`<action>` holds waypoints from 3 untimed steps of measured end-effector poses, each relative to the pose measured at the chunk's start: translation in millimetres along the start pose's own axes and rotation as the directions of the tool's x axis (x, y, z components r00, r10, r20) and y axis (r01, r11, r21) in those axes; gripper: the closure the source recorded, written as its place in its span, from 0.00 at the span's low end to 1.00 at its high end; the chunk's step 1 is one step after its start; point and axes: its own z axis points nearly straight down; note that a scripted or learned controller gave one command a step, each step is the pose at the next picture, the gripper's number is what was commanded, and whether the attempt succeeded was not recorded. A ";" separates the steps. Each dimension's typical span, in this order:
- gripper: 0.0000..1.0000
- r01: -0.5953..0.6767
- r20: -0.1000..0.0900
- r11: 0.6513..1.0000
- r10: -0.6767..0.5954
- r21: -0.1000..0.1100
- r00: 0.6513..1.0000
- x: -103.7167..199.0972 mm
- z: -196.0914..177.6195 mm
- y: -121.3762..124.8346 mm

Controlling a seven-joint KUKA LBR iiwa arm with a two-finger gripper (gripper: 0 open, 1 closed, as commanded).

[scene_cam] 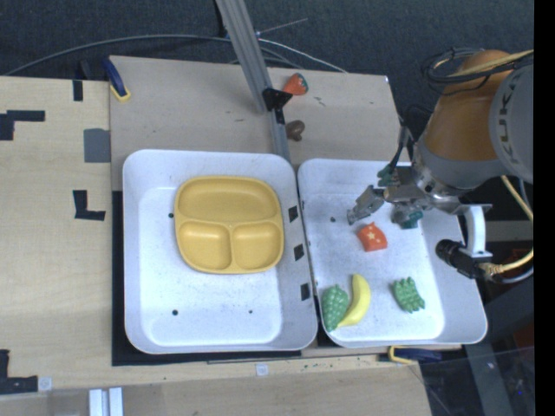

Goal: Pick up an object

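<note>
My gripper hangs over the upper part of the right bin. Its fingers are spread open, with nothing between them. A small red toy fruit lies just below the fingertips, apart from them. Toward the bin's front, a yellow banana leans against a green toy. A second, knobbly green toy lies by itself to their right.
The left bin holds a yellow divided plate. A metal pole rises from the bench behind the bins, with a small red-and-green object and a brown one near its foot. Black cables hang at the right bin's edge.
</note>
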 end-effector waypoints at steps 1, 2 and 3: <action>0.00 0.000 0.000 1.000 0.000 0.000 1.000 -0.2 -0.1 0.0; 0.00 -0.001 0.001 1.000 0.001 0.006 1.000 -5.0 63.2 -1.3; 0.00 -0.002 0.007 1.000 0.002 -0.008 1.000 -6.5 115.0 9.9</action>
